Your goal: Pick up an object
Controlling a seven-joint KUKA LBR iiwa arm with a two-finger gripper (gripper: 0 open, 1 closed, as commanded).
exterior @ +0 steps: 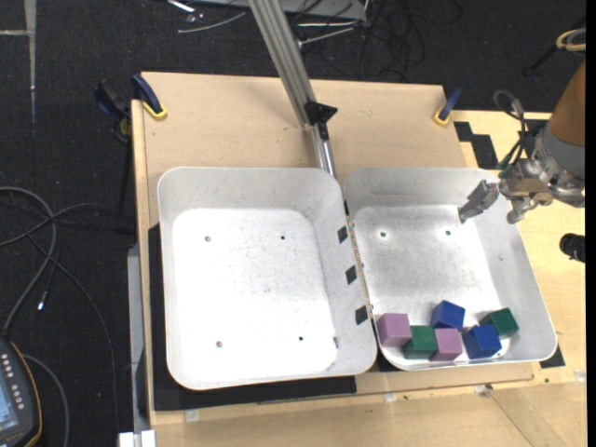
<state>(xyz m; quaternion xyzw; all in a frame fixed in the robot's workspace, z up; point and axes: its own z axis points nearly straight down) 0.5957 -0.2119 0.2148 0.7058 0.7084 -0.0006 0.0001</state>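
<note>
Camera view, gripper (495,205) over the right bin's (521,250) far right part, fingers spread apart with nothing between them, blocks clustered at that bin's near edge well apart from the gripper: purple block (394,328), blue block (448,314), green block (504,321), left bin (177,250) beside it

Tan bench (242,128) sitting on dark floor (65,63). Two white bins lying side by side: left bin (177,203), right bin (531,277). Metal pole (284,54) slanting down to their shared edge. Clamps (149,99) (449,106) gripping the bench's far corners. Cables (42,240) trailing at left.
</note>
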